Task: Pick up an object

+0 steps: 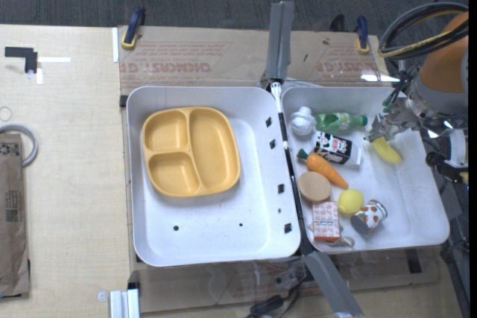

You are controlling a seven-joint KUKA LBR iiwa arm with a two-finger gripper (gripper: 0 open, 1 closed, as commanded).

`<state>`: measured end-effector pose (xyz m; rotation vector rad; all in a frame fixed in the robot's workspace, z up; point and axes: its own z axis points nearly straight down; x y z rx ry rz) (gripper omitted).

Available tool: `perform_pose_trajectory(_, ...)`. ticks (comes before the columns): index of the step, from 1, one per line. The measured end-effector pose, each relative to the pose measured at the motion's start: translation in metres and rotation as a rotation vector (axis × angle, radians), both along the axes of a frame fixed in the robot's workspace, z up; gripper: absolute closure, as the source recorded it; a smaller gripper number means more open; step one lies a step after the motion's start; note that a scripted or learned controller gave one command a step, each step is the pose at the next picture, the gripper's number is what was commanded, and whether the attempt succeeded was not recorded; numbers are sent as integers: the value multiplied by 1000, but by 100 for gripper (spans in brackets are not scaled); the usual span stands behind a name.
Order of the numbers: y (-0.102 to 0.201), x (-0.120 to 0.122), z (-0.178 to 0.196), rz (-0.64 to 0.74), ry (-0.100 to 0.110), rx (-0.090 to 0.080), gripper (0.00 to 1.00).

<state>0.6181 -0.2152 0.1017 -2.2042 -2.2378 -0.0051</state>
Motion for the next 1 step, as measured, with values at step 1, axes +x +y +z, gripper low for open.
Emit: perform_pose_trajectory(1, 16, -27, 90, -304, 3, -5, 100)
